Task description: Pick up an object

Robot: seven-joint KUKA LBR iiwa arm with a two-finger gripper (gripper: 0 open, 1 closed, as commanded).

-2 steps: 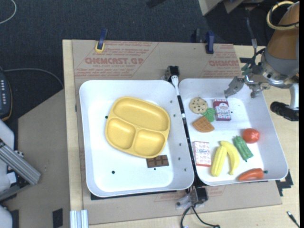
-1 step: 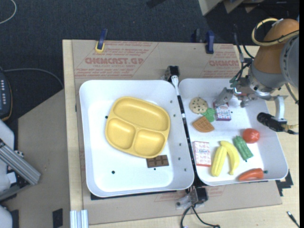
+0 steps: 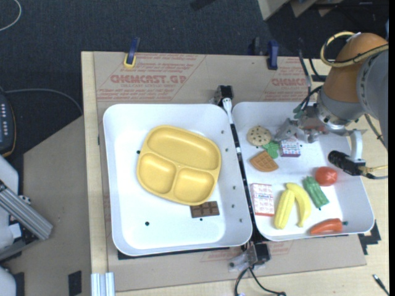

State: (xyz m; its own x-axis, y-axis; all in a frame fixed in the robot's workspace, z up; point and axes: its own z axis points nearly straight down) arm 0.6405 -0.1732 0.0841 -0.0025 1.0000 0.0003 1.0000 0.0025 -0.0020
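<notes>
– Over the far part of the right bin (image 3: 368, 203), is that your gripper (image 3: 295, 131)?

– Yes. My arm (image 3: 349, 73) reaches in from the right, and the gripper hangs low just beyond a small purple-and-white box (image 3: 290, 148).

– Wide or narrow?

– From this slanted view I cannot tell. Nothing shows as held, so I judge the pick has not yet happened.

– Which thing are you after?

– Any one will do. The box is nearest, just to the near side of me. A green piece (image 3: 272, 148) touches its left side, with a cookie (image 3: 258, 134) beyond that and a waffle (image 3: 264, 161) nearer.

– Why that crowded spot?

– Everything small lies in this bin: a tomato (image 3: 326, 176), two bananas (image 3: 293, 203), a green vegetable (image 3: 316, 192), a red pepper (image 3: 325, 226) by the near wall and a white packet (image 3: 262, 199) by the left wall. The walls keep them within my reach.

– And the left bin (image 3: 123, 227)?

– It bears a yellow divided plate (image 3: 178, 164) and a chocolate bar (image 3: 204, 210) just near of it. Both lie flat and well apart from me, so I judge them poorer choices.

– What could go wrong?

– The green piece touching the box may get nudged or caught along with it.
</notes>
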